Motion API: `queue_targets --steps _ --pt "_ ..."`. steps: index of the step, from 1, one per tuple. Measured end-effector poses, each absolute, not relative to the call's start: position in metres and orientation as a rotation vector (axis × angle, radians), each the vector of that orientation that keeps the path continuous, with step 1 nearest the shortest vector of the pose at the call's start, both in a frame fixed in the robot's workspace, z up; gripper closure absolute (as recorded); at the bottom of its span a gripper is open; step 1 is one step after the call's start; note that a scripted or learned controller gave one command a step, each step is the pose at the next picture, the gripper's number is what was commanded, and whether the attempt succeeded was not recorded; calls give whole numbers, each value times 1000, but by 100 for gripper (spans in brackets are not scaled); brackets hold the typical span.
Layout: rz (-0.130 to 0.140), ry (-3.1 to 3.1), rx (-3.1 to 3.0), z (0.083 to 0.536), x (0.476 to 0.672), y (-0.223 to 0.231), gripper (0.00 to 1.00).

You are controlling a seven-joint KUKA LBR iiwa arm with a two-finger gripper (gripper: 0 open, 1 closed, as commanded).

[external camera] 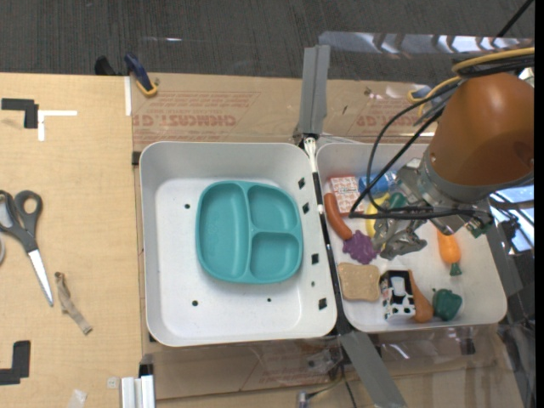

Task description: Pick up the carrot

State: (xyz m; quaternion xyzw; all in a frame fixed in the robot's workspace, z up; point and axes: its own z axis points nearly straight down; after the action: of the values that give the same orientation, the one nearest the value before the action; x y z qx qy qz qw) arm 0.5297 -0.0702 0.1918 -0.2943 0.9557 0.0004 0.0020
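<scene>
One fixed camera looks down at a slant (perhaps from the bench's front) over both bins (153, 253).

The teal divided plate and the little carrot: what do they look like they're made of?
The teal plate looks like moulded plastic: uniform colour, smooth matte surface, rounded compartment ridges. The carrot seems a plastic toy, evenly bright orange with a green tip, though it's too small to be sure.
</scene>
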Motion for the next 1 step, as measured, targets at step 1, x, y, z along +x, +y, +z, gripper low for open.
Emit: queue_targets --steps 1 --pt "1 2928 -1128 129 580 -135 100"
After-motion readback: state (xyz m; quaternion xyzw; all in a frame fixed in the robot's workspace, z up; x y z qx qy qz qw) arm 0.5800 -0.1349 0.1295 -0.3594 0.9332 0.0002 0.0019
